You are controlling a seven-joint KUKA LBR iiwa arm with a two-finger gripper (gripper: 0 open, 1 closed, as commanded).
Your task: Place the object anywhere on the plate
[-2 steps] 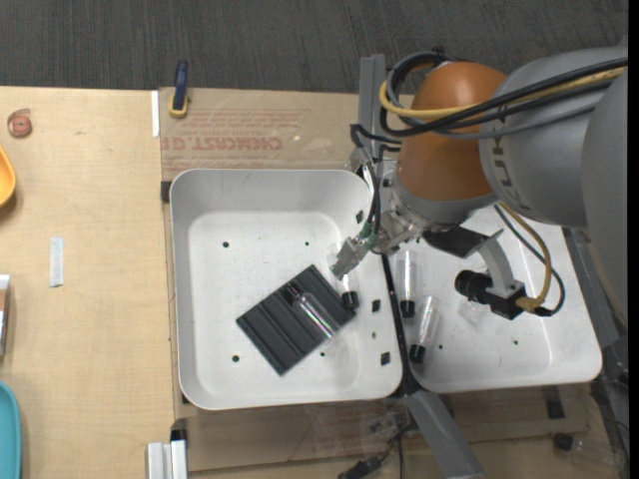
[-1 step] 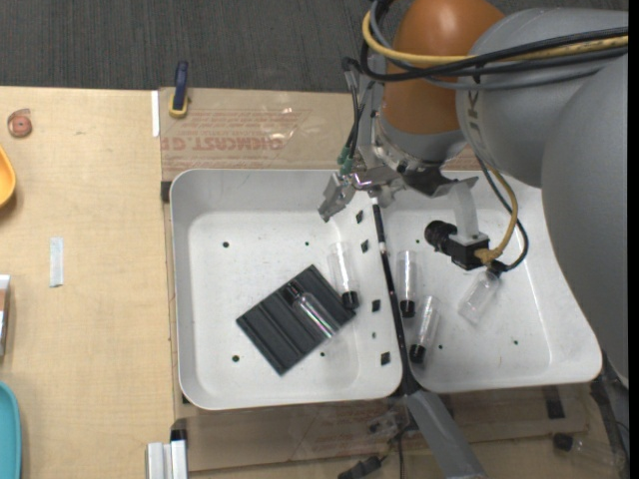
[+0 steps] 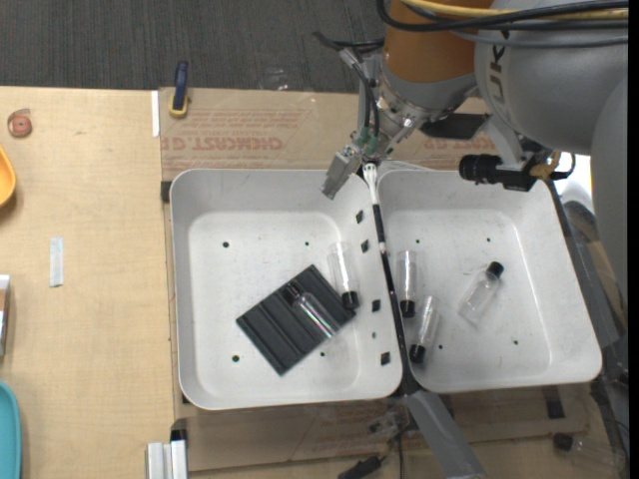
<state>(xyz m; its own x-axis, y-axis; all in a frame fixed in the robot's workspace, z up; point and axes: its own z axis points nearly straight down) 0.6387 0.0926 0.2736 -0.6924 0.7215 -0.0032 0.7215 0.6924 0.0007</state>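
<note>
One clear vial (image 3: pixel 313 310) already lies on the dark ridged plate (image 3: pixel 285 327) in the left bin (image 3: pixel 200 267); another (image 3: pixel 342 272) rests just beside it. The gripper (image 3: pixel 351 163) hovers above the bins' rear divider, finger state indeterminable, carrying nothing visible; placement appears complete for one vial.

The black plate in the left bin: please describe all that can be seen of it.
The black plate is a flat, dark rectangle with parallel ridges along its length; it looks like plastic or rubber. It lies flat on the floor of the left bin, turned at a slant to the bin's walls, right of the middle. A clear vial with a black cap lies across its upper right part, touching it.
</note>
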